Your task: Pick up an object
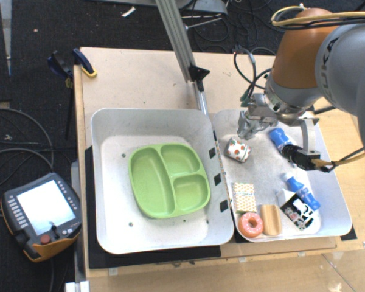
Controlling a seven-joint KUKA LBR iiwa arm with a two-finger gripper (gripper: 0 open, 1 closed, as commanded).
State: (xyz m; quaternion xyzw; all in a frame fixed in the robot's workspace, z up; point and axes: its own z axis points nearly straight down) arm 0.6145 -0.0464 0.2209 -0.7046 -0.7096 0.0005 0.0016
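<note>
Grey metal and an orange band mark the arm that reaches in from the right and hangs its pincer (248,128) over the far part of the right bin (334,190); whether the pincer is released or clenched I cannot tell, since the wrist hides the tips, and nothing is visibly held between them. Just beside and slightly nearer the camera than the pincer lies a small white ball with red patches (238,150), the likeliest target by my reckoning; it rests close to the wall between the two bins.

Several things could spoil the try; the ball looks round and free to roll, so an off-centre descent may nudge it away instead of trapping it; the dividing wall stands near, so one tip could land on the rim and stop the closing short; a blue cylinder (280,139) lies near on the other side of the pincer, and a drift that way might catch it instead.

Nearer the front of the bin sit a patterned wafer (244,193), a pink doughnut (250,224), a tan bun (270,219), and a blue and black item (300,202), all well apart from the pincer; the green divided plate (168,179) lies in the left bin (106,163), out of play.
</note>
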